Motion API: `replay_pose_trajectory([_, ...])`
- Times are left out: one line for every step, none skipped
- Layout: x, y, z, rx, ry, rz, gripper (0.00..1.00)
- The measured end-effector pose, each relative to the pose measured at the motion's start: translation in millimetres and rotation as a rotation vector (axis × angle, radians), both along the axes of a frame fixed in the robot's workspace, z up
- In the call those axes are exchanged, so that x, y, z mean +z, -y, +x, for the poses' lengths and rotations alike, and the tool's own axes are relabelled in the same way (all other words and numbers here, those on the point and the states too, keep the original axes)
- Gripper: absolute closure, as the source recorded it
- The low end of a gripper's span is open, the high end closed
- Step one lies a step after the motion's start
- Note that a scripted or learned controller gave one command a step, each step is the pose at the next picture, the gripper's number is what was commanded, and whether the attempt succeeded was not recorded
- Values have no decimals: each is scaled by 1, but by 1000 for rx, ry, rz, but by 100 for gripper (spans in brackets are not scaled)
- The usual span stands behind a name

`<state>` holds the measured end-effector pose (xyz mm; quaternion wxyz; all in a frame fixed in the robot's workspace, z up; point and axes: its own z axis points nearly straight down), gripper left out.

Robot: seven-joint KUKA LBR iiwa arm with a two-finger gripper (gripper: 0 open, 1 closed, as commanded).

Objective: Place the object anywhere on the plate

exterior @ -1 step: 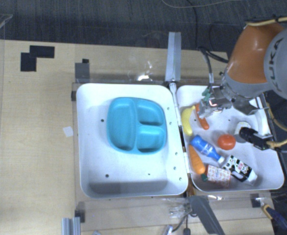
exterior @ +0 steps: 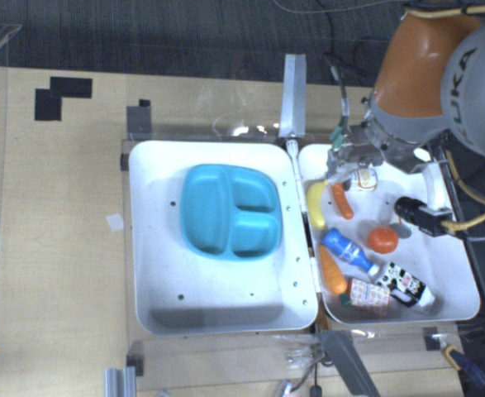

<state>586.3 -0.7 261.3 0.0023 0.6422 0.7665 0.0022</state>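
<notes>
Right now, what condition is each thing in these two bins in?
Blue plate: flat in the left bin, nothing on it.
Banana: lying by the right bin's left wall.
Small orange piece: lying beside the banana, under the gripper.
Blue bottle: on its side.
Carrot: lying flat.
Tomato: resting in the right bin.
Gripper: low over the right bin's back.

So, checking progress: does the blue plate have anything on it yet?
Empty. The blue plate shows bare compartments in the left bin; the banana and carrot lie in the right bin.
</notes>
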Motion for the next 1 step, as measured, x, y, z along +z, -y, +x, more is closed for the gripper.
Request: replay_pose_trajectory([0,0,0,0,0,0,0])
